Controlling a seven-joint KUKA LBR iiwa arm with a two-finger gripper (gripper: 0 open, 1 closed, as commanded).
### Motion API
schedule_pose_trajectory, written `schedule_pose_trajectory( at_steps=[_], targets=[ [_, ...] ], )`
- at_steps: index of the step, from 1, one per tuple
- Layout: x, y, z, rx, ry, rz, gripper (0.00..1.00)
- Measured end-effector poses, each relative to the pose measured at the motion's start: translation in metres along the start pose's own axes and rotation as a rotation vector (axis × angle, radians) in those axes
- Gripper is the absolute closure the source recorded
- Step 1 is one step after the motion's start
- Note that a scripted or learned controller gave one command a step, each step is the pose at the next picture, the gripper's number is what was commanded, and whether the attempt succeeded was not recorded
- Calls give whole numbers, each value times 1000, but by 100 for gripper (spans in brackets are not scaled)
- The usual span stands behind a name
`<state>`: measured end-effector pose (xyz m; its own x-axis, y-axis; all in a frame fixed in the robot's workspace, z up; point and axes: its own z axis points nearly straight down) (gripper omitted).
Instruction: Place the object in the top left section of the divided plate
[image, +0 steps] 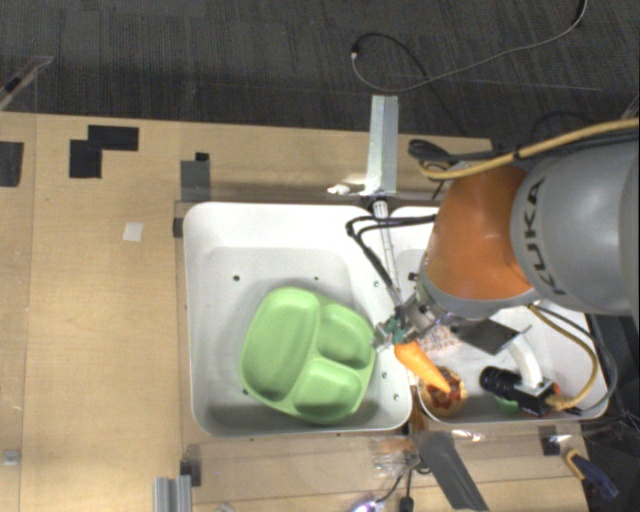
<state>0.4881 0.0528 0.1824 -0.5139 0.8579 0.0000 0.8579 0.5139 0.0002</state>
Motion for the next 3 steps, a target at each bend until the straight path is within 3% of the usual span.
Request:
schedule_pose_trajectory(
  at_steps=[1,2,3],
  targets=[
    [0,0,0,0,0,0,0],
    [-43,-25,0,0,1,-244,0],
    [4,3,0,-2,-1,-245,0]
  ],
)
